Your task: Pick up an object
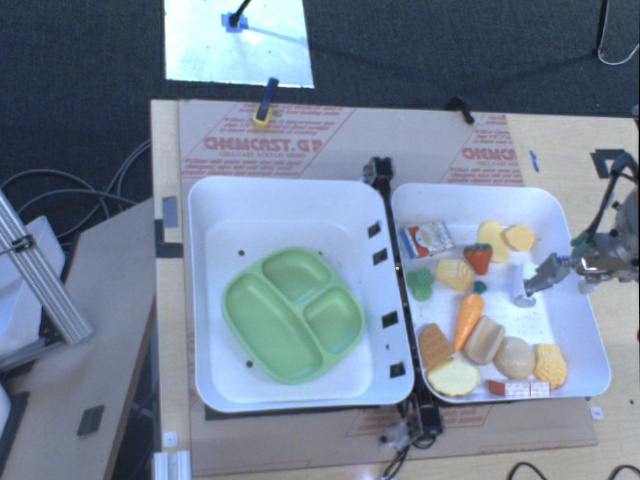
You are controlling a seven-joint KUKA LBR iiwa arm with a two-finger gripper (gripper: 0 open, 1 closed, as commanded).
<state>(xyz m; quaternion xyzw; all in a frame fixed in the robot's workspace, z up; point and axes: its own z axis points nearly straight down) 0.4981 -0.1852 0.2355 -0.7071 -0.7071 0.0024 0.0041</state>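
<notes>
We see the tool point(535, 280) above the right white bin point(575, 230); its spread we cannot tell. An orange plastic carrot point(468, 320) and toy foods crowd nearby.

Toy foods point(470, 318) lie scattered across the right bin point(580, 318).

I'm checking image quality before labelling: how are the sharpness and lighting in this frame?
Camera view: soft and low-resolution throughout, with small toy foods like the orange plastic carrot blurry-edged; even overhead light, with faint shadows inside the shallow white right bin; the green three-compartment plastic plate is evenly lit; the metal end effector is smeared.
</notes>
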